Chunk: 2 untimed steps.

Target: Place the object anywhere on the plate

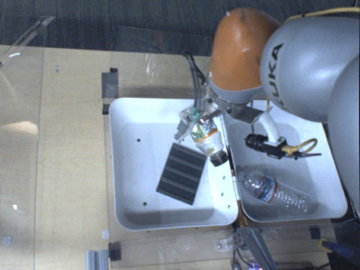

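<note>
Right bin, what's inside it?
A clear bottle lies on its side in the bin, near the front wall. The arm hangs over the far part, so anything lying back there is covered.

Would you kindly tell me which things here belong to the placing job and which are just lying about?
Belongs to the job:
small bottle by the gripper
dark ribbed plate in the left bin

Lying about:
clear plastic bottle in the right bin
</note>
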Available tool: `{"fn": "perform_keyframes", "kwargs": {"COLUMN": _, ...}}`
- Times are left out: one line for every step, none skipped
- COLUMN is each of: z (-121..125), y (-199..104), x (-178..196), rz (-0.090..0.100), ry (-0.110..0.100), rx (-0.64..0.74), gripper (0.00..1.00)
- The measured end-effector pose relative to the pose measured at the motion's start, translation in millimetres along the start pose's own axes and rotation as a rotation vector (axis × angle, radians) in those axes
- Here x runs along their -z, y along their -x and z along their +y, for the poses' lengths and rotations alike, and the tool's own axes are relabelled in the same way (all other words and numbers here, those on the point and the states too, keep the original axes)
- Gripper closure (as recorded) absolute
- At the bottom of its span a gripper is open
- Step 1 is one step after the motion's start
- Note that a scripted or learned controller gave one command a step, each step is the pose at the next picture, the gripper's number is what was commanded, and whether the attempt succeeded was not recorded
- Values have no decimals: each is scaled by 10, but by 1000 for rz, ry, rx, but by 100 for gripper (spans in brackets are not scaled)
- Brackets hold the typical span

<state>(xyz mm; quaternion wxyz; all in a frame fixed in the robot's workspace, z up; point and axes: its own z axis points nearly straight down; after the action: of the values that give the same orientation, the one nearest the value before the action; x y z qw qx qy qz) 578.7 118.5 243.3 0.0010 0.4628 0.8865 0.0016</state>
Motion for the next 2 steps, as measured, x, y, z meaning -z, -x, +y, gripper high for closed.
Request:
{"fn": "perform_keyframes", "kwargs": {"z": -845, "y": 313, "x": -549, "rz": 0, "ry": 0, "rx": 237, "gripper": 100}}
{"fn": "perform_keyframes", "kwargs": {"z": -374, "y": 398, "x": -383, "rz": -2, "ry": 3, "rx": 318, "gripper": 100}}
